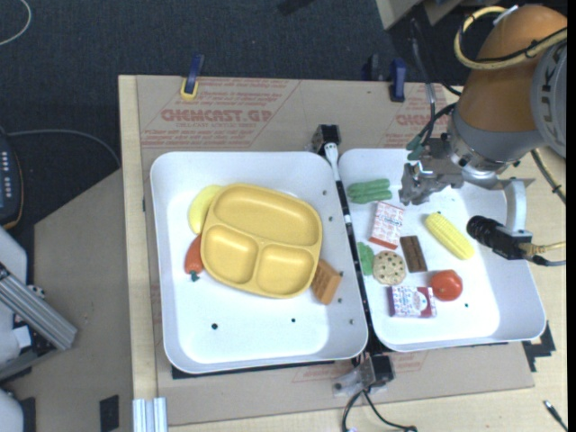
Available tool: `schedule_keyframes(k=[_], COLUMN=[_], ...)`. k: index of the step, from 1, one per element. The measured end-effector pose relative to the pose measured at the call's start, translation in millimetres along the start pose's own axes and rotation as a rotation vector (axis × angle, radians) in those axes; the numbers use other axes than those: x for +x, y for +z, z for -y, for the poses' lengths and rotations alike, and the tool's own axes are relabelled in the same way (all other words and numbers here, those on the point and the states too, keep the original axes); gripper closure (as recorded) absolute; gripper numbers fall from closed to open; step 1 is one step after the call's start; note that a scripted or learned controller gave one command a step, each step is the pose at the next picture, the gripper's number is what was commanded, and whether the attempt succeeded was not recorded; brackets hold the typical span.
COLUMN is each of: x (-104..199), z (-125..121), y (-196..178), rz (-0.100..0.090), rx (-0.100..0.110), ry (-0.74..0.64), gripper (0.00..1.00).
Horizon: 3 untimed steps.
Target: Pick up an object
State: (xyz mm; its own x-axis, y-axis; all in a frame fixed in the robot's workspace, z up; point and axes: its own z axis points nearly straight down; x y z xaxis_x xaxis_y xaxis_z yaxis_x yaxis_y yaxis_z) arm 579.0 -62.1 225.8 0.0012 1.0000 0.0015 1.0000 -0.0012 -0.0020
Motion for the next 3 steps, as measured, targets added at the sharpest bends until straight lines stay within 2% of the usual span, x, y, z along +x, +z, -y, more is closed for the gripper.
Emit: schedule_keyframes(k=[1,2,3], x=[4,-7,-1], z=[-11,-9,-6], y=[11,-6,-8], rz=[0.002,0.002,0.001], rx=[-0.002,-0.006,-0.003], ry=[-0.002,0.000,-0.003], gripper=[1.00,1.00,1.00])
